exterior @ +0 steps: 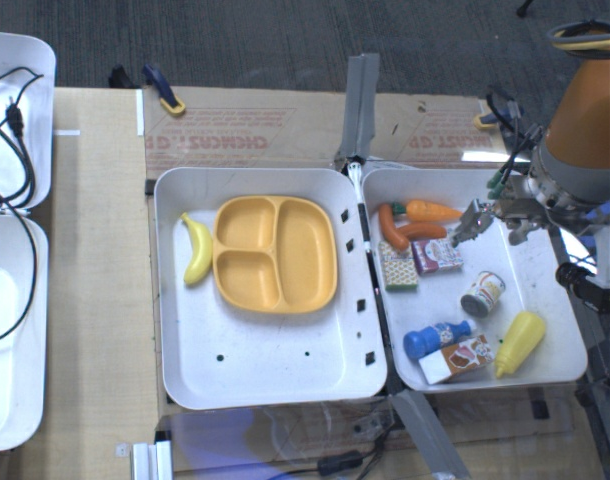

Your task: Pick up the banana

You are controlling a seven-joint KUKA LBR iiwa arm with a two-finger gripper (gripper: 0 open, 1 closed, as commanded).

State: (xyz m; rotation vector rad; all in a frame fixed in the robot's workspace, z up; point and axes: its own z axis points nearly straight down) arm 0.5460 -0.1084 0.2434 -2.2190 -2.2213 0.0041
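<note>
The yellow banana [196, 250] lies in the left bin [275, 368], against its left wall, just left of a yellow divided plate [276, 253]. My gripper [490, 221] hangs over the upper right part of the right bin [545, 268], far to the right of the banana. Its fingers are spread apart with nothing between them. The grey arm with its orange band [585, 108] reaches in from the right edge.
The right bin holds a carrot [432, 210], a sausage [393, 228], a small box [437, 256], a can [482, 294], a blue bottle [435, 337], a carton [457, 358] and a yellow mustard bottle [520, 342]. A grey divider [360, 108] stands behind the bins.
</note>
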